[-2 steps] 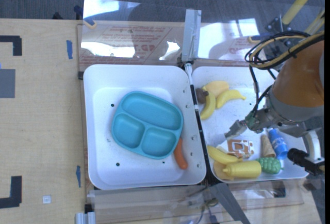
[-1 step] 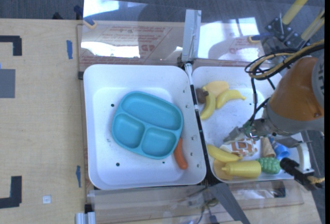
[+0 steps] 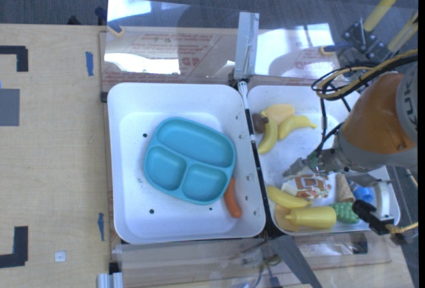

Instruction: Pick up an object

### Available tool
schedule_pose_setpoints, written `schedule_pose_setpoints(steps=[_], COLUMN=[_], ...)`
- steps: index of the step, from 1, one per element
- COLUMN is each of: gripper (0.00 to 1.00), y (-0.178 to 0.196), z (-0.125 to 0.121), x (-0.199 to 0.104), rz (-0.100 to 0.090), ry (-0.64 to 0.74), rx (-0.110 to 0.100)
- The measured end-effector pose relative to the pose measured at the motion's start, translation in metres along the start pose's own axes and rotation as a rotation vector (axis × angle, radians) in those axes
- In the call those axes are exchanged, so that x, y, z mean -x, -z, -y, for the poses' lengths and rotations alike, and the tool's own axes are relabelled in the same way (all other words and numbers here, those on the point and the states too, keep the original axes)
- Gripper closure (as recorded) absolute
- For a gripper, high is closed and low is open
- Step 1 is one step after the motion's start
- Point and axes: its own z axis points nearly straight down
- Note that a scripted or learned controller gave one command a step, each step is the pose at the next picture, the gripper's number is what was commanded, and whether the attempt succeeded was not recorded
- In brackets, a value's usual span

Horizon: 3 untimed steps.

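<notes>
The wooden bench [image 3: 46,167] spreads across the left and lower parts of the view, and on it sit two shallow white bins side by side. The left bin [image 3: 126,147] is the larger showing; a blue divided plate [image 3: 189,160] lies near its centre, with three compartments, and a small orange carrot [image 3: 232,203] lies just off the plate's 4 o'clock edge, touching or nearly touching it.

The right bin [image 3: 312,97] holds a cluster of toy food. The grey arm with its orange band [image 3: 378,124] reaches in from 3 o'clock and covers much of that bin's right side, cables looping over it at 12 o'clock. The wrist tilts down toward the bin's centre.

The gripper [image 3: 304,167] sits low over the middle of the right bin, directly at the 12 o'clock edge of a white printed packet [image 3: 309,186]. Dark fingers point toward 9 o'clock, but they are too small and blurred to judge: I cannot tell whether they are spread or closed, nor whether anything lies between them.

At the bin's 11 o'clock lies a yellow banana bunch [image 3: 282,122]. At 7 o'clock of the packet is a single banana [image 3: 284,197], and at 6 o'clock a yellow bottle-like item [image 3: 312,217], with a green piece [image 3: 345,213] just at its 3 o'clock end.
</notes>
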Motion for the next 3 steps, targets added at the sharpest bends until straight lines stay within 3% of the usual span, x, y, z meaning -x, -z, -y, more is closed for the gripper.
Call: schedule_pose_setpoints(steps=[1, 2, 3], gripper=[0.00, 0.00, 0.00], y=[-0.019, 0.082, 0.005], z=[0.011, 0.008, 0.017], x=[-0.002, -0.050, -0.005], rz=[0.007, -0.001, 0.002], ry=[-0.017, 0.054, 0.003], rx=[-0.041, -0.052, -0.051])
